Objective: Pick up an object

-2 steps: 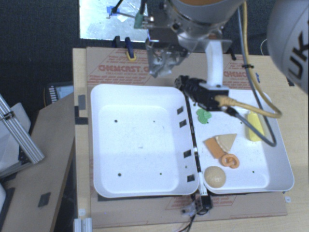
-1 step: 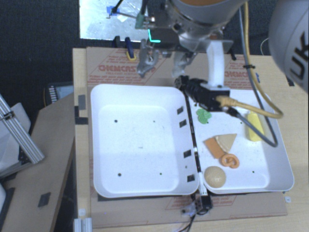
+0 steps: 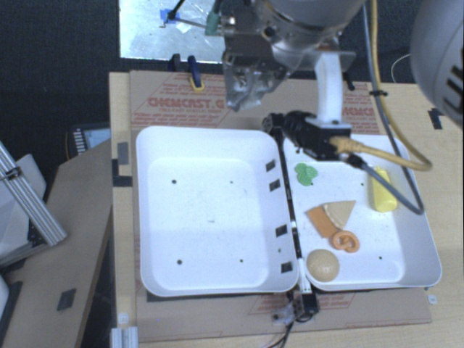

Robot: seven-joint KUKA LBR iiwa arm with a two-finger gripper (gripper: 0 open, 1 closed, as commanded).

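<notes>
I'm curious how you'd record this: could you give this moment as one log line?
claw: above bins' far edge, nothing held | right bin: green piece, yellow block, orange wedge, pretzel, round bun

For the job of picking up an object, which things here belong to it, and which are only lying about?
Belong to the job:
- small green leafy piece
- yellow block
- orange and tan wedge
- orange pretzel-shaped ring
- cream round ball
- right white bin holding them

Lying about:
- left white bin
- brown printed cardboard under the bins
- blue-and-yellow clamp
</notes>
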